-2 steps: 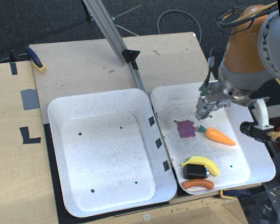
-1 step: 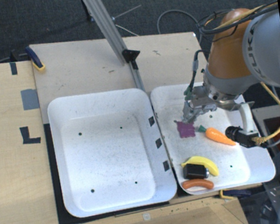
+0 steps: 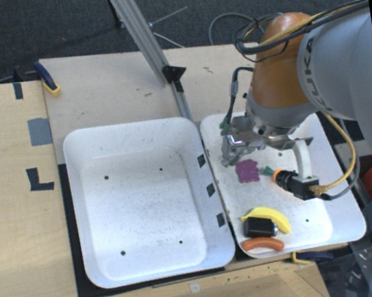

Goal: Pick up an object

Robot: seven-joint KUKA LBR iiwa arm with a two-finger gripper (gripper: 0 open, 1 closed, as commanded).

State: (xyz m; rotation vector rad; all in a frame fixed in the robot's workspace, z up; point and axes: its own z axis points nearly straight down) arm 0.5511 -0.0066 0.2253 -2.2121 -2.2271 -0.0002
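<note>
Claw (image 3: 231, 153) sits low over right bin (image 3: 346, 221), near its left wall, arm (image 3: 340, 66) coming in from right. Honestly can't tell if it's grasping anything. Purple block (image 3: 247, 170) lies just beside claw, toward bin centre. Small green bit (image 3: 267, 170) right of block. Further down bin: banana (image 3: 271, 216) with black thing (image 3: 259, 227) against it, orange sausage-like piece (image 3: 263, 244) at front edge. Left bin (image 3: 129, 135) alongside, walls touching.

You have 1 fixed cam above the bench (image 3: 114, 86), looking down at a slant on both white bins, left bin (image 3: 82, 194) and right bin (image 3: 342, 218), w/ the arm (image 3: 326, 68) entering from the right.
</note>
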